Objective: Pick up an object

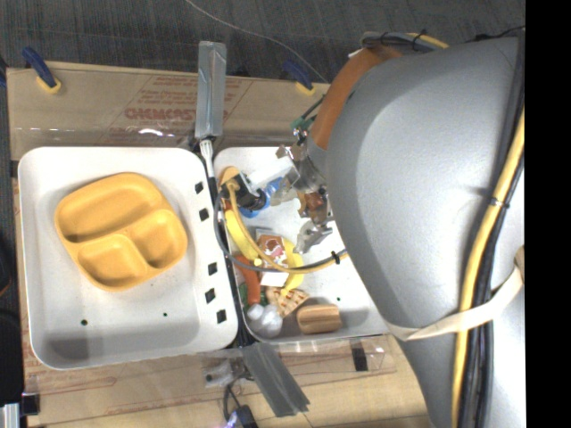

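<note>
The grey arm [428,194] covers most of the right bin [357,306]. Well left of the gripper [308,205], the left bin [45,328] holds a yellow divided tray [120,230]. The gripper hangs over small clutter — banana [239,230], wooden block [318,317]. Its state: cannot tell.

bench [89,87], two white bins [116,337]

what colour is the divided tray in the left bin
Yellow-orange; the divided tray shows plainly in the camera view, lying in the left bin.
</note>
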Robot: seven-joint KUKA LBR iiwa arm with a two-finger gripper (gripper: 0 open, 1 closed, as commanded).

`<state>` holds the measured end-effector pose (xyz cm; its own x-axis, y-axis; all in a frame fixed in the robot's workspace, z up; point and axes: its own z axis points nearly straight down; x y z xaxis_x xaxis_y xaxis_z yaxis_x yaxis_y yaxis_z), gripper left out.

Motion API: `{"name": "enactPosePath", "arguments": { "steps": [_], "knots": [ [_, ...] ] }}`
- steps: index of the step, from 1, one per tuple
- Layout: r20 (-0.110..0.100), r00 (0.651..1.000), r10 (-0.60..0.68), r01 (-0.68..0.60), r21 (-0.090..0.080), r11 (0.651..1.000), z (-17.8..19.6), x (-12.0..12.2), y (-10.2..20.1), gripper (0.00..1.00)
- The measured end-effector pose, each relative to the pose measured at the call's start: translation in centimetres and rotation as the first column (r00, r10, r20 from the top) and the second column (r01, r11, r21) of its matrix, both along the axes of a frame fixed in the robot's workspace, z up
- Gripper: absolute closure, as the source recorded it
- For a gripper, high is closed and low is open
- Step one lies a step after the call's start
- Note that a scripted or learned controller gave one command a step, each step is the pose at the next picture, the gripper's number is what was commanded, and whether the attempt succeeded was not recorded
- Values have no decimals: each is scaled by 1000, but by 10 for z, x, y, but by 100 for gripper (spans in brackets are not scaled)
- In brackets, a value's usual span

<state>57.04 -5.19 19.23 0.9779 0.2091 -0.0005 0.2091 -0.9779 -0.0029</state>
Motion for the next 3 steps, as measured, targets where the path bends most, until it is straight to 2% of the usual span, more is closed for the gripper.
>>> {"name": "enactPosePath", "arguments": {
  "steps": [1, 2, 3],
  "knots": [
    [-8, 986, 164, -164, 3, 986, -3, -2, 74, 0],
    [1, 626, 780, -780, -3, 626, 103, -3, 10, 0],
    [-2, 397, 918, -918, 6, 397, 7, -77, 71, 0]
  ]
}}
